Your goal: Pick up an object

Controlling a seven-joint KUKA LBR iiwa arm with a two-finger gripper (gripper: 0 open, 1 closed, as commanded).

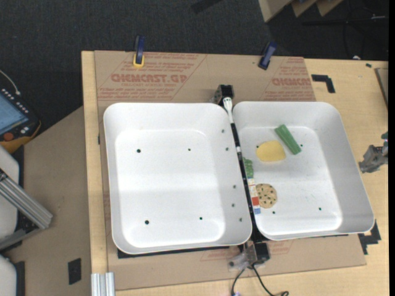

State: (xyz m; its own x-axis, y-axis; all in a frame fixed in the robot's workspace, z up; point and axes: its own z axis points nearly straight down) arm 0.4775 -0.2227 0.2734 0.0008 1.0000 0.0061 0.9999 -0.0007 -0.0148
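The right bin [345,165] holds a yellow oval piece [271,152], and a green block [287,139] lies tilted just up and right of it. A round cookie-like disc with dark spots [266,195] lies nearer the front left of that bin. A small green item [248,168] rests against the bin's left wall, and a small red and blue bit [256,209] sits by the disc. A grey part of my gripper [373,157] pokes in at the right edge, outside the right bin's rim and well away from all the objects.
The left bin [123,165] sits beside the right one on a brown board [185,73]. Clamps [139,51] [268,54] hold the board's far edge. A black bracket [224,94] and a cable [253,261] mark the seam between the bins.
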